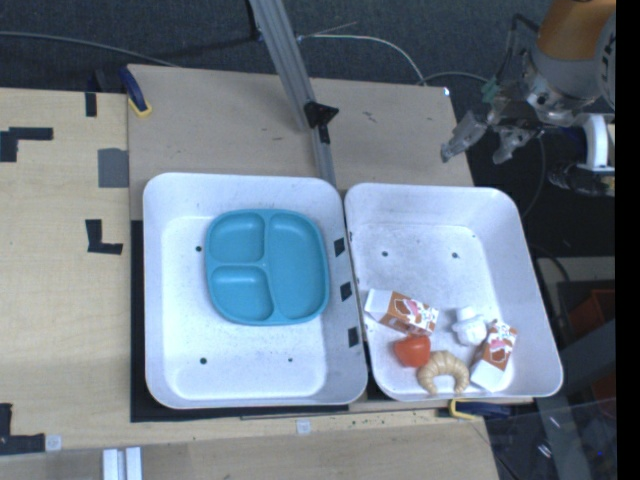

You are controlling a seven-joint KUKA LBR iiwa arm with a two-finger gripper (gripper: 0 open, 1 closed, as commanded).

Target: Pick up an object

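Note:
My gripper (485,140) hangs at the upper right, above and beyond the far right corner of the right bin (440,208); its two fingers stand apart with nothing between them. In the near part of that bin lie a small carton (404,313), a red tomato-like toy (411,350), a tan croissant (444,370), a small white piece (468,326) and a second brown-and-white carton (496,348). All of them are far below the gripper in the view.
The left bin (175,268) holds a blue divided plate (267,266). A grey metal bar (290,58) slants down from the top to the gap between the bins. Cables run across the bench behind the bins.

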